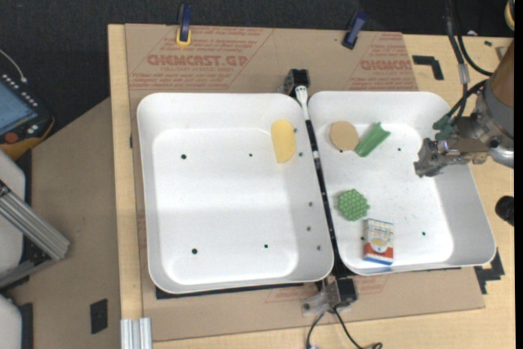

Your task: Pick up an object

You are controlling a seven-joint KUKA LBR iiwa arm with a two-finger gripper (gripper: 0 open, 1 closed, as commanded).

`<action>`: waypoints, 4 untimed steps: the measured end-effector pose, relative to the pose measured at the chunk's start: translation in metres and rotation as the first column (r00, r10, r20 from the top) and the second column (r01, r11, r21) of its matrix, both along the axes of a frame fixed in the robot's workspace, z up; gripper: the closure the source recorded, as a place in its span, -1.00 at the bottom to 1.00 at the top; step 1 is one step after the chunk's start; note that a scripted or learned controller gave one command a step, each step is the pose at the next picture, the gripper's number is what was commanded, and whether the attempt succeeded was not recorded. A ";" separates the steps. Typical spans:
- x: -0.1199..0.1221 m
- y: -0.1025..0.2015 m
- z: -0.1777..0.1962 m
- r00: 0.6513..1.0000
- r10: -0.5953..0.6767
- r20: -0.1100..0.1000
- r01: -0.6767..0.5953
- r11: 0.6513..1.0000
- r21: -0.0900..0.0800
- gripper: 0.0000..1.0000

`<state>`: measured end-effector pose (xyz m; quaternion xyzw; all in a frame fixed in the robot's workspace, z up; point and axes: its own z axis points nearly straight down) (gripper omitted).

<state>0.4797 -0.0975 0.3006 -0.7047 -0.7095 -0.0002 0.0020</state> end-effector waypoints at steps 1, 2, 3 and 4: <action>0.000 0.061 -0.011 1.000 0.000 -0.001 0.000 1.000 0.000 1.00; 0.031 0.131 0.057 1.000 0.002 0.013 -0.001 1.000 -0.002 1.00; -0.002 0.114 0.034 1.000 -0.009 -0.003 0.009 1.000 -0.003 1.00; 0.025 0.169 0.095 1.000 0.001 0.012 -0.001 1.000 -0.001 1.00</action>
